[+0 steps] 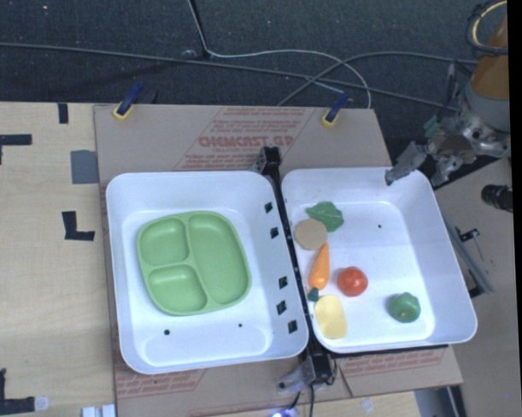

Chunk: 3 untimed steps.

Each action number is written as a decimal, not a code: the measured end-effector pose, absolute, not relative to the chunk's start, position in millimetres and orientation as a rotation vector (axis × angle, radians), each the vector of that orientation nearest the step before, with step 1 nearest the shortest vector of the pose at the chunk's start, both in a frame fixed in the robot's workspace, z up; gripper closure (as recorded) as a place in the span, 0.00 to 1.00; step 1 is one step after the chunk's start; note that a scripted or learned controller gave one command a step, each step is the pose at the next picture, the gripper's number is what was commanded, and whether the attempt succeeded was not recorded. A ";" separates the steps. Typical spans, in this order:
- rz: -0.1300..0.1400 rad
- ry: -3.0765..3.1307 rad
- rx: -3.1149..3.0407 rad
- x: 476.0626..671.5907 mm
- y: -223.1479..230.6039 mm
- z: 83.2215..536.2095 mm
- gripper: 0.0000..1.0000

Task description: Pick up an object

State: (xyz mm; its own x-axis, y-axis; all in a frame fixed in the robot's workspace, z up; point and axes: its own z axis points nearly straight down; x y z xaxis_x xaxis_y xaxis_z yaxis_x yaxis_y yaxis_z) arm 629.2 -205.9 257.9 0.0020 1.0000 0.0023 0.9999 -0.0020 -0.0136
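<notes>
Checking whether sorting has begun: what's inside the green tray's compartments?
The green tray in the left bin shows three compartments, all showing bare green plastic with no food in them. The toy foods lie in the right bin. Whatever is beneath the tray is covered.

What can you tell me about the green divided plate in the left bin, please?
The green divided plate is pale green, looks like smooth plastic, and has rounded corners and three compartments. It lies flat, slightly rotated, on the floor of the left bin. Its compartments hold nothing, and no other object touches it.
</notes>
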 end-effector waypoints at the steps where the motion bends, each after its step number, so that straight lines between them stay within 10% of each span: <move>1: 0.002 -2.223 -2.220 631.5 -205.3 265.9 0.00; 3: 0.008 -2.220 -2.218 624.7 -211.5 167.2 0.00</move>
State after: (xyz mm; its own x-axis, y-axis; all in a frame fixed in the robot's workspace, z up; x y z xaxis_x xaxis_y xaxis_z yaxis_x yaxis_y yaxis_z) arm 624.7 -211.5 167.2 -0.0008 1.0000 -0.0016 1.0000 0.0008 -0.0059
